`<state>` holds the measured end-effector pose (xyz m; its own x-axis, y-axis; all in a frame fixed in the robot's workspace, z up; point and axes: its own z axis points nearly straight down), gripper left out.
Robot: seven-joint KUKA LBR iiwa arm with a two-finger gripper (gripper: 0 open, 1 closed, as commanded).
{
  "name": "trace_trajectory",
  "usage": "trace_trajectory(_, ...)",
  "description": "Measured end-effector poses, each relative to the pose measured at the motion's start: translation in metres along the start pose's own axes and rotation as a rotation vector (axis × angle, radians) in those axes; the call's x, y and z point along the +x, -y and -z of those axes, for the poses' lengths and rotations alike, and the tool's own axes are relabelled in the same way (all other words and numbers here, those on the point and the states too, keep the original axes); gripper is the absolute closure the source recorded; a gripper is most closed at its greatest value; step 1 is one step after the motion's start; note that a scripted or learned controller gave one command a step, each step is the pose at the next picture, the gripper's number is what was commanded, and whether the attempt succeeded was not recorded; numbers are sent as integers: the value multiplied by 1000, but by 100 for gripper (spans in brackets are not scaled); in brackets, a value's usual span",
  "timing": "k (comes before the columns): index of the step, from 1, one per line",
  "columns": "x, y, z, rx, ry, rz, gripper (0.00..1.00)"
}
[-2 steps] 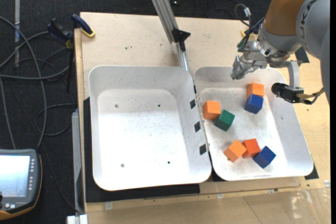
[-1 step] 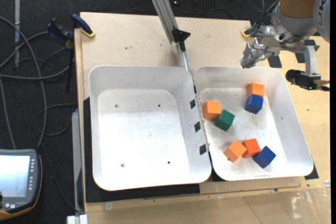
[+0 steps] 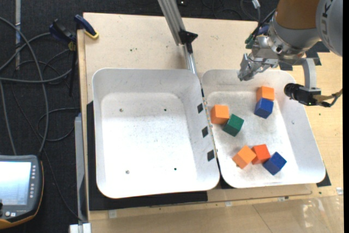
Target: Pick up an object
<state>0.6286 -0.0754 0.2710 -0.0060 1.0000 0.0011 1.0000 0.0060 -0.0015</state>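
A: Why is the gripper (image 3: 250, 70) hanging over the right bin's (image 3: 305, 133) far edge?

B: Likely lining up a pick. All the blocks sit in that bin: an orange block (image 3: 266, 93) touching a blue block (image 3: 264, 108) near the far-right corner, an orange cube (image 3: 220, 113) against a green block (image 3: 234, 125) by the left wall, and three more clustered toward the near edge.

A: Holding anything?

B: Nothing visible between its tips. Whether they're spread or closed, I cannot tell; they blur into one dark clump.
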Motion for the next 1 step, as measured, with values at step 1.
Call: trace_trajectory(1,50,15,-16,2,0,1,100)
